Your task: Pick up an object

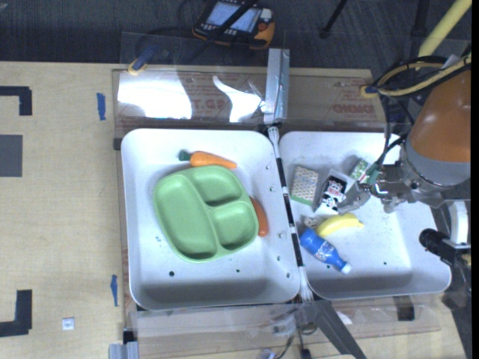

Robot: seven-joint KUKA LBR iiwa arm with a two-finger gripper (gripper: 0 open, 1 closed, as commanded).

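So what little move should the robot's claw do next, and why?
Probably drop a bit lower onto the black-and-white box. The claw sits in the right bin right beside that box, with the yellow banana and blue bottle just below. I see nothing held between its tips, so it likely needs to settle on one thing before closing.

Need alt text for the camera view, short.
Grey arm's gripper hangs in the right white bin, above a yellow banana and blue bottle. Left white bin holds a green divided plate and an orange carrot.
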